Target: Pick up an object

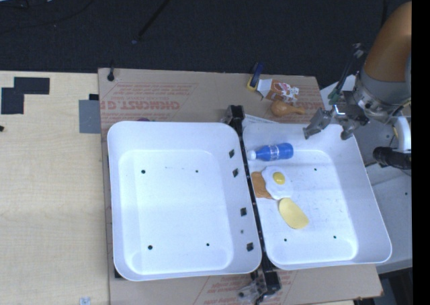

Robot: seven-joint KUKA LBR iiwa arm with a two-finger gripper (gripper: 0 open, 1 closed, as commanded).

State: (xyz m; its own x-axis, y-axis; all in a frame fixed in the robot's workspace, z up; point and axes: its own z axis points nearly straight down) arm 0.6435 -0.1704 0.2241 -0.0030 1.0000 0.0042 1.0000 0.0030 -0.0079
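Here, a grey robot arm with an orange band is reaching in from the right, and its gripper (334,124) is hanging over the far right corner of the right bin (366,183), its two fingers spread apart with nothing between them.

Down and to the left of the gripper, well apart from it, a small blue bottle (272,152) with a white cap is lying on its side against the bin's far wall. It is looking light, stiff and smooth, so it is likely to roll or slip; taking it across the middle of its barrel seems the safest hold. Further from the gripper in the same direction, a toy fried egg (277,181) is lying flat, partly overlapping a tan toast-like piece (259,185), with a yellow oval piece (293,213) just beside them. These look thin and low, probably hard to get fingers under.

The bin floor is appearing smooth, white and hard, with sloped walls. The left bin (121,162), far to the gripper's left, is sitting on a cardboard sheet (168,95) over a pale bench. Just left of the gripper, outside the bins, a brown toy (284,108) is resting on the cardboard. Beyond lies dark floor.
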